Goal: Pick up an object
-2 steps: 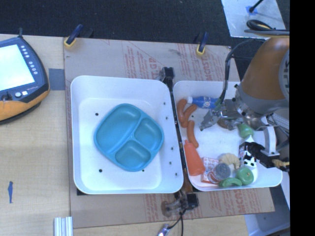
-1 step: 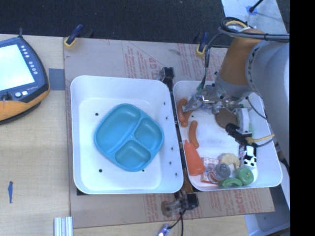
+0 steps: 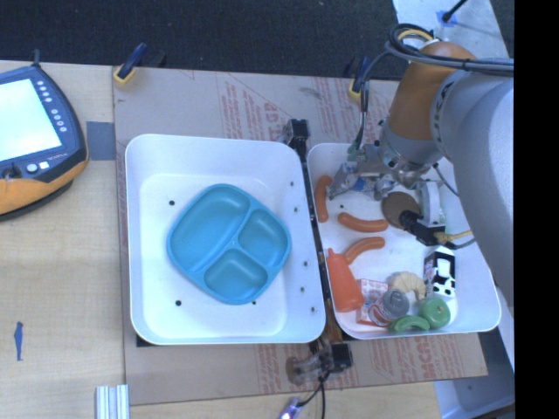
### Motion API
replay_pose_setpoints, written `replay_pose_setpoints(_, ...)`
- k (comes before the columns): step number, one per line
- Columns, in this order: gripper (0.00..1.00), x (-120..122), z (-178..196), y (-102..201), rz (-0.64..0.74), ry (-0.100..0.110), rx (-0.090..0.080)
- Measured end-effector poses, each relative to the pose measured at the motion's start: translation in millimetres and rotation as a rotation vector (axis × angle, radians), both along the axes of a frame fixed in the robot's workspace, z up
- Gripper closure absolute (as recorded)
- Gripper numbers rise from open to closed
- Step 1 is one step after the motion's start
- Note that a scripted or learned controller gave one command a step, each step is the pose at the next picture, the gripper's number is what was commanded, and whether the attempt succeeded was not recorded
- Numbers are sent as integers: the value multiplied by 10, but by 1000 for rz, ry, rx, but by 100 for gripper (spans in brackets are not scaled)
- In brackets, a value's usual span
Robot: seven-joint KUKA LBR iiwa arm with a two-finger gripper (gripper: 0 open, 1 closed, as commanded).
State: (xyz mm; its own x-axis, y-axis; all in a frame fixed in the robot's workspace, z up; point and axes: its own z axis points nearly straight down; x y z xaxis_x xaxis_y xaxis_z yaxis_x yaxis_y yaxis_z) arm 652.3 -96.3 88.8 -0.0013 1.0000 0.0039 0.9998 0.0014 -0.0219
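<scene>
My gripper (image 3: 371, 180) hangs over the far part of the right bin (image 3: 489, 308), under the orange wrist band. Just below it lie three sausages: one upright by the bin's left wall (image 3: 321, 197), one across the middle (image 3: 362, 223), one slanted lower down (image 3: 363, 249). A brown disc (image 3: 399, 208) sits right beside the gripper. Nearer the front are an orange piece (image 3: 342, 283), a black-and-white block (image 3: 443, 274), a cream lump (image 3: 405, 282), a grey round item (image 3: 396, 303) and green rings (image 3: 423, 318).
The left bin (image 3: 148, 321) holds a blue divided plate (image 3: 229, 243). A tablet in an orange case (image 3: 35, 138) lies at the far left of the bench. Clamps sit between the bins at the back (image 3: 298, 132) and the front (image 3: 319, 360).
</scene>
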Motion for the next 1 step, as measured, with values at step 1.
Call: replay_pose_setpoints(1,0,5,4,-102,0,-3,0)
